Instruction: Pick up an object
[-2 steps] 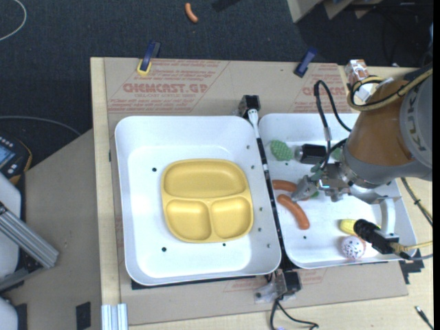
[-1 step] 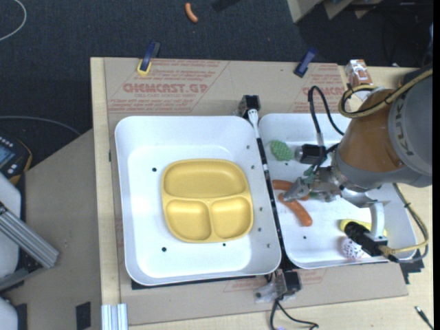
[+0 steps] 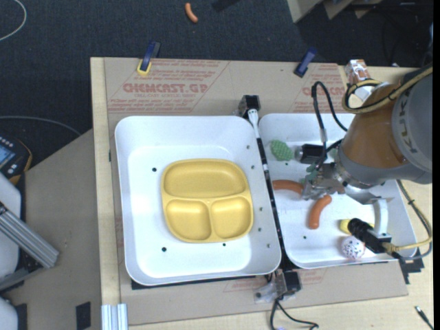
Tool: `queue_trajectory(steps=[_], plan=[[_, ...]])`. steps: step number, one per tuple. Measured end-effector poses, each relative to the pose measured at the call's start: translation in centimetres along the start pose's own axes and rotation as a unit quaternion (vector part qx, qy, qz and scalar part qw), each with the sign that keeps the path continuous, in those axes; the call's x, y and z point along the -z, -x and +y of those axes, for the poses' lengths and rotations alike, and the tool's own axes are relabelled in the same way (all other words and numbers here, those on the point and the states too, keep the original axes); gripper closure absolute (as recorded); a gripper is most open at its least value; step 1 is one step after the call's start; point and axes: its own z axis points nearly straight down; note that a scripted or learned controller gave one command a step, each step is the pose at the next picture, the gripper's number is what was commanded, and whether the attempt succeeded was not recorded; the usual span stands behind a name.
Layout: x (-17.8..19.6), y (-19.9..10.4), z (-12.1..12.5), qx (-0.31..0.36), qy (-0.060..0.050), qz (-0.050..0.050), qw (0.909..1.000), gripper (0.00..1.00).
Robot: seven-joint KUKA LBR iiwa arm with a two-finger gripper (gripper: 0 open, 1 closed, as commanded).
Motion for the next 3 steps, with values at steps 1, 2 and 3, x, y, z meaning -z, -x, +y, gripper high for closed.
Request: queue_trajectory(steps=[1, 2, 3], plan=[[6.4, 0.1, 0.3, 0.002, -0.008, 0.001, 1.0000, 1.00], [11.7, 0.1, 0.5, 0.002, -0.007, 0.000, 1.0000, 1.00], [12.8, -4.0, 4.5, 0.004, -0.008, 0.001, 1.0000, 1.00]])
